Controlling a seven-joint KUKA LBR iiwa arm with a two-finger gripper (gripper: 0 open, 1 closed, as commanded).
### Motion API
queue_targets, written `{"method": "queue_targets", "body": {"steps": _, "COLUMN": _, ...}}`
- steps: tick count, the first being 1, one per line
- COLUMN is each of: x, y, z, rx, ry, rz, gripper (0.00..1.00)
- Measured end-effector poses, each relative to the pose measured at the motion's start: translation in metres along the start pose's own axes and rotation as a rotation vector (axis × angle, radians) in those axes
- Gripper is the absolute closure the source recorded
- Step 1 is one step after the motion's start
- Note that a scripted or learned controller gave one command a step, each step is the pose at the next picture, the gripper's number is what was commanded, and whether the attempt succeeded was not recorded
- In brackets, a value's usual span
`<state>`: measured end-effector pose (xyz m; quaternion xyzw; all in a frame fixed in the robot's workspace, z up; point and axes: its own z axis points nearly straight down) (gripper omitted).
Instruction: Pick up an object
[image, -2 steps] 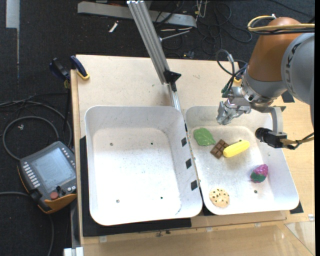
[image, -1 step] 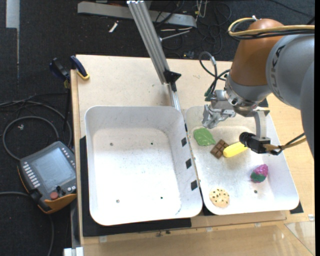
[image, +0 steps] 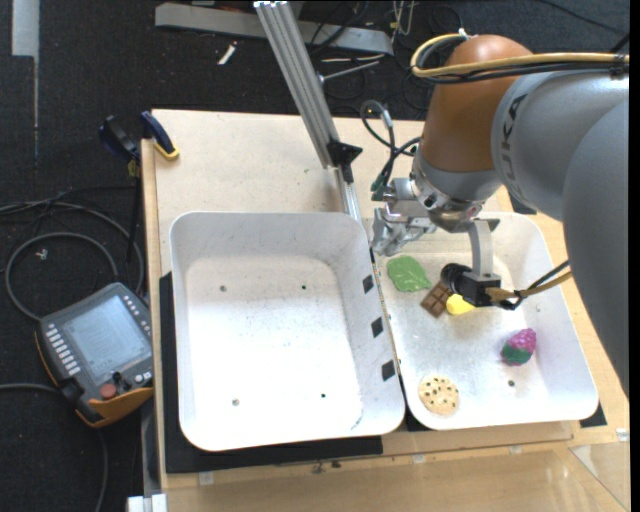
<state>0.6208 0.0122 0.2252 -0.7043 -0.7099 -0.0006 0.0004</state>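
Note:
My gripper (image: 390, 238) hangs over the upper left corner of the right bin (image: 560, 385), just above and left of a flat green piece (image: 407, 272). A brown chocolate-like block (image: 435, 299) lies beside a small yellow object (image: 459, 305) near the bin's middle. A purple and green object (image: 518, 346) sits to the right. A round speckled cookie (image: 438, 394) lies near the front rim. Nothing shows in the gripper's grasp.
The left bin (image: 200, 300) lies beside the right one, their rims meeting at a divider with black marks (image: 378, 325). A slanted metal rail (image: 310, 90) runs down to the bins' back edge. A black part with a cable (image: 472, 283) hangs from the arm over the yellow object.

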Motion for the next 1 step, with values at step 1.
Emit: {"method": "queue_targets", "body": {"steps": 1, "x": 0.0477, "y": -0.0050, "z": -0.0113, "rx": -0.001, "ry": 0.000, "rz": 0.000, "gripper": 1.00}}
